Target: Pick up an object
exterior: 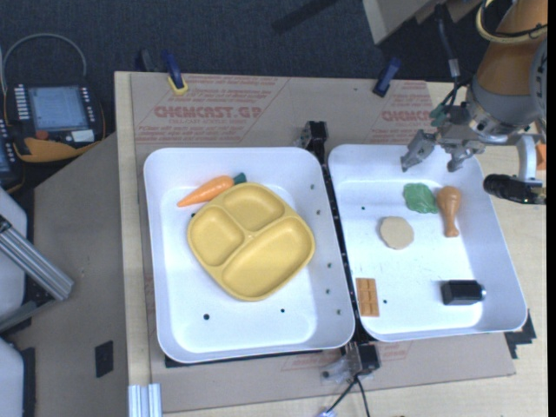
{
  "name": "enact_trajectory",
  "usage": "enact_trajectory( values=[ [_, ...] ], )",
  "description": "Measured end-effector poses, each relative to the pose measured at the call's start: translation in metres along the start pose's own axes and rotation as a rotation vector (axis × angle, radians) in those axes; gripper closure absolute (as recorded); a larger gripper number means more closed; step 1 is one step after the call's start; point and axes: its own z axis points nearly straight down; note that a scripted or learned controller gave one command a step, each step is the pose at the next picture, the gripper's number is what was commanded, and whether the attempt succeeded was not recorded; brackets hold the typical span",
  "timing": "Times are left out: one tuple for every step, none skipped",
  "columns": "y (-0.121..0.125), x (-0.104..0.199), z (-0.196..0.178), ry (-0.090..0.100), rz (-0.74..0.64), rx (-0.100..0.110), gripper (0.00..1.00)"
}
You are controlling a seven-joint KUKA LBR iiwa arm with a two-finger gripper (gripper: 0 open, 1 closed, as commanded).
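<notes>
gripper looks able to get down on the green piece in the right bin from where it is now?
Probably yes. The open gripper hangs just above the green piece, with nothing between them. The drumstick lies close on the piece's right, so a finger may nudge it.

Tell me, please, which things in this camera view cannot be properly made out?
- Carrot: its leafy end is partly tucked behind the yellow divided plate.
- Black block: too small and dark to tell what it is.
- Arm: cut off by the view's top and right edges.
- Green item: too small to identify.
</notes>
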Motion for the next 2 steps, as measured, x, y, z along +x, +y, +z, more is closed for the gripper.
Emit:
enact_trajectory(
  values=[
    [0.003,0.001,-0.010,-0.003,-0.003,-0.016,0.00],
    [0.006,-0.007,0.036,-0.003,-0.003,-0.012,0.00]
  ],
)
